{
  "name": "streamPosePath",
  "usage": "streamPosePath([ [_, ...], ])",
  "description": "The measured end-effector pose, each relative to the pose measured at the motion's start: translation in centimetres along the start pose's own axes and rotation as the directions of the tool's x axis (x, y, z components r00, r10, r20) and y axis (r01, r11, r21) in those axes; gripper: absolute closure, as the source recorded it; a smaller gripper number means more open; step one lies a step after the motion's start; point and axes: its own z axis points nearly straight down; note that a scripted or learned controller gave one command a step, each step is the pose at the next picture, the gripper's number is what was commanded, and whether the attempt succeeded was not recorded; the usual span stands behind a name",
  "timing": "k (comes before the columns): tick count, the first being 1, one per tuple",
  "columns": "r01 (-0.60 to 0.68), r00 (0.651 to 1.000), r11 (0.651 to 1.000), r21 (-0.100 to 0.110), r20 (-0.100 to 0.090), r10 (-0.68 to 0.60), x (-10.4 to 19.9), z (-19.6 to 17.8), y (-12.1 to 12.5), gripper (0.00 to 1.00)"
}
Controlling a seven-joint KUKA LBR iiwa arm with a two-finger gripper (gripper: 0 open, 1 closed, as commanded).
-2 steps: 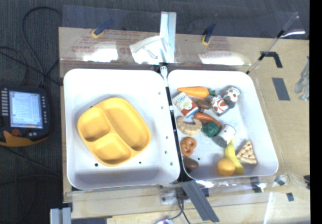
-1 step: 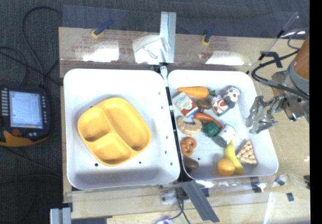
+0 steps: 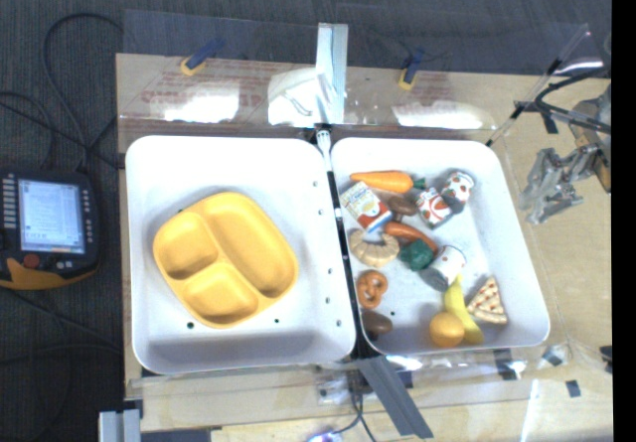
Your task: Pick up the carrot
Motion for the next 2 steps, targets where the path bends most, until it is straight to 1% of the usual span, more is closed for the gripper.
streamPosePath([
  [1, 0.161, 0.987, 0.987, 0.003, 0.004, -0.161, 0.1, -8.7, 0.1, 1.0],
  [2, 0.407, 0.913, 0.913, 0.001, 0.004, -0.407, -6.5, -15.1, -1.1, 1.0],
])
